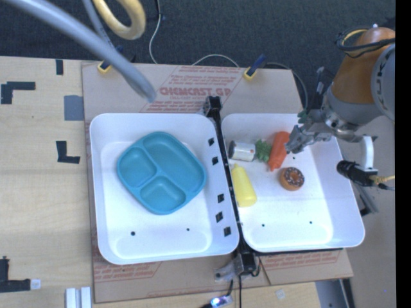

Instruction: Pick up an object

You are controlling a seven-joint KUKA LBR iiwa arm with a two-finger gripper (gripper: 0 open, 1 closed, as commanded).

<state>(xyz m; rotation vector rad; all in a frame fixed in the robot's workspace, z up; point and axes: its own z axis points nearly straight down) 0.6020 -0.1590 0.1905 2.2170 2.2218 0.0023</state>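
The right bin (pixel 334 226) holds a carrot (pixel 278 149) with green leaves, a small silver can (pixel 242 151), a yellow block (pixel 243 185) against the divider, and a chocolate doughnut (pixel 291 178). My gripper (pixel 297 140) hangs over the bin's upper right part, just right of the carrot's orange top and above the doughnut. I see nothing held between its fingers.
The left bin (pixel 106 236) carries a blue divided plate (pixel 162 171). A black divider with clips (pixel 220 172) runs between the bins. A grey hose and a yellow loop (pixel 119 5) hang over the upper left. Cardboard lies under both bins.
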